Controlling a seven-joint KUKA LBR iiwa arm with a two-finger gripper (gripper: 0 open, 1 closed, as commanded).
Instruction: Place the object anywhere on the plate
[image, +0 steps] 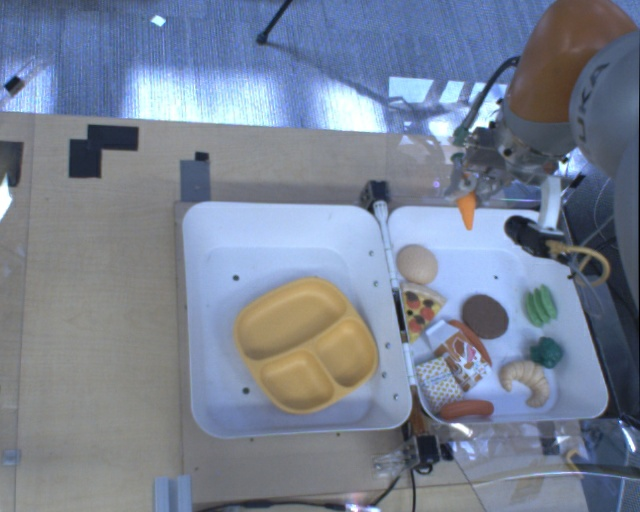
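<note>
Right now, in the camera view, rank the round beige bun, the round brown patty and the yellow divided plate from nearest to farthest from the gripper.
1. Round beige bun: right bin, upper left, just below the gripper.
2. Round brown patty: right bin, middle.
3. Yellow divided plate: left bin, farthest.

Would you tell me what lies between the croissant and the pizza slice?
In the camera view, a snack packet lies between the croissant and the pizza slice.
</note>
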